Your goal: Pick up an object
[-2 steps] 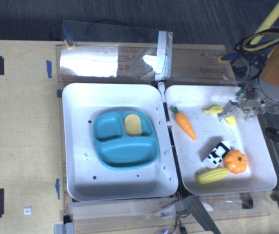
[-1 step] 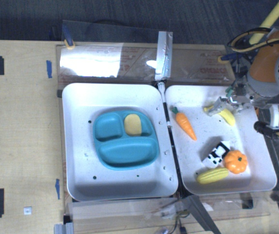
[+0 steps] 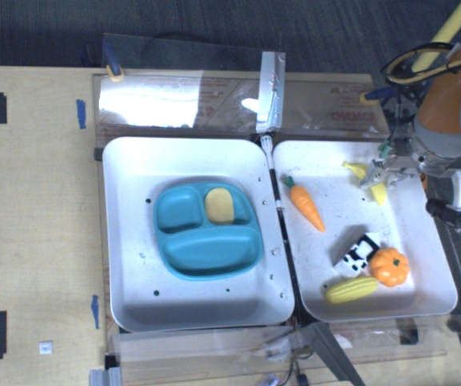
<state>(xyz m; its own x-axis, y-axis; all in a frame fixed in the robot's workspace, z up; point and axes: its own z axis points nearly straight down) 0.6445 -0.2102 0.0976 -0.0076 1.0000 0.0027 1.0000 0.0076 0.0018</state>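
The gripper (image 3: 384, 167) sits low over the far right corner of the right bin (image 3: 435, 300), right at a small yellow piece (image 3: 377, 191) that lies against the bin's back area; a second yellow bit (image 3: 354, 168) lies just beside it toward the divider. Whether the fingers are spread or closed on anything cannot be told from this slant, since the metal tip and the yellow piece overlap.

If the yellow piece is the target, the grasp is best made straight down with the fingers straddling its narrow width, then lifted vertically before any sideways travel, because the bin's back wall and right rim stand close by and leave little room for a sweep. A tilted approach would likely push the piece into the corner.

More open room lies toward the middle of the right bin. The toy carrot (image 3: 306, 203) lies alone near the divider, well apart from its neighbours. The small pumpkin (image 3: 389, 267), the black-and-white toy (image 3: 361, 252) and the corn cob (image 3: 351, 289) crowd together near the front rim, touching or nearly so. The left bin (image 3: 125, 240) holds a blue divided plate (image 3: 206, 252) with a yellow item (image 3: 220, 205) in its upper right compartment.
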